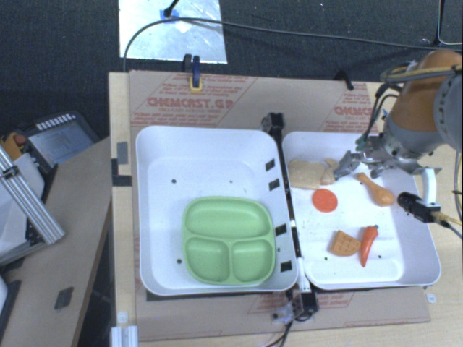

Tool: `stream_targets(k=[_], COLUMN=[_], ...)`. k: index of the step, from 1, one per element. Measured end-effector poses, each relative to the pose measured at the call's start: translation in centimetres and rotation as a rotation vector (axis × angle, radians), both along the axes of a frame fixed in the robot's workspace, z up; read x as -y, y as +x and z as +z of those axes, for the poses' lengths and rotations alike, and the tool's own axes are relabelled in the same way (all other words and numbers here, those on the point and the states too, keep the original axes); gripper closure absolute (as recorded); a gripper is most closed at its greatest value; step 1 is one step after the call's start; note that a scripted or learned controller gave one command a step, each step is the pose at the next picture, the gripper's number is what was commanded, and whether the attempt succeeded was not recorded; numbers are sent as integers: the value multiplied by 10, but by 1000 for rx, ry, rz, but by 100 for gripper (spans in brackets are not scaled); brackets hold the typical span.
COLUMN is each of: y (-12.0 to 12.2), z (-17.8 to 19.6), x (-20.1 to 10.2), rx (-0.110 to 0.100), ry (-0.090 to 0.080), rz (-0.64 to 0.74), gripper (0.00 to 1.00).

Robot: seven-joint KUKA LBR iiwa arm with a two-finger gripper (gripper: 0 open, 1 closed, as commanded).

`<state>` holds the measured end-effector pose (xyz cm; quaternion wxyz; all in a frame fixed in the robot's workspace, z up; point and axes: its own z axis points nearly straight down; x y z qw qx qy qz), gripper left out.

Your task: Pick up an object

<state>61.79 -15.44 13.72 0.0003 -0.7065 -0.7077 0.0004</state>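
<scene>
The right bin (419, 266) holds several toy foods: a beige bread piece (307, 173), a red tomato slice (325, 200), a tan drumstick (377, 190), an orange waffle wedge (344, 243) and a red-orange carrot (368, 243). My gripper (362, 169) hangs over the back of this bin, between the bread piece and the drumstick. Its fingers look spread, one (346, 166) by the bread's right end, the other just above the drumstick's thin end. Nothing sits between them.
The left bin (155, 194) carries a green divided plate (228, 239). A black divider with clips (283, 194) runs between the bins. A black cable fitting (418, 207) juts over the right bin's right rim. Free floor lies at the right bin's front.
</scene>
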Motion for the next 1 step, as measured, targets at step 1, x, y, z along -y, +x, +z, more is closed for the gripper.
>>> stream_targets(k=[1], y=[0], z=[-51], x=[0], rx=[1], ry=[0], rz=[0], gripper=[0])
